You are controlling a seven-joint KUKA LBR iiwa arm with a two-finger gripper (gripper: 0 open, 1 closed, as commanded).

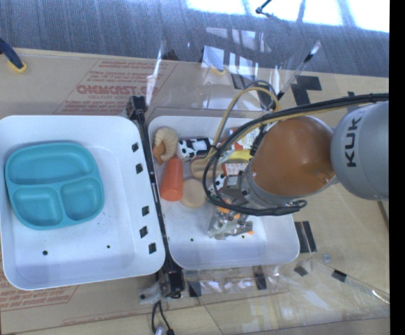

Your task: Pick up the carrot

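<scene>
Seen from above at a slant, a pale wooden table (341,257) carries two shallow white plastic bins with rounded corners, side by side.

The left bin (21,257) holds a smooth turquoise plate (52,182) moulded into three compartments, one long and two smaller. The bin floor around it shows a few small dark holes.

The right bin (188,250) is cluttered. The carrot (172,179) lies near the bin's left wall, a short, stubby orange cone with a matte surface, its wider end toward the bottom of the view. Just above it sits a tan, lumpy, curled item (164,144). Touching the carrot's right side is a pale beige rounded piece (194,194). Beyond these is a toy with black and white patches (195,147), partly covered by cables.

The arm (359,149) enters from the right: a glossy grey shell with dark lettering, then a wide, shiny orange band (293,155). Black and yellow cables (247,110) loop over it.

The gripper (228,225) hangs low over the middle of the right bin, a tangle of silvery metal parts, to the right of the carrot and apart from it. Whether the jaws are open or closed cannot be told here; nothing is visibly between them.
</scene>
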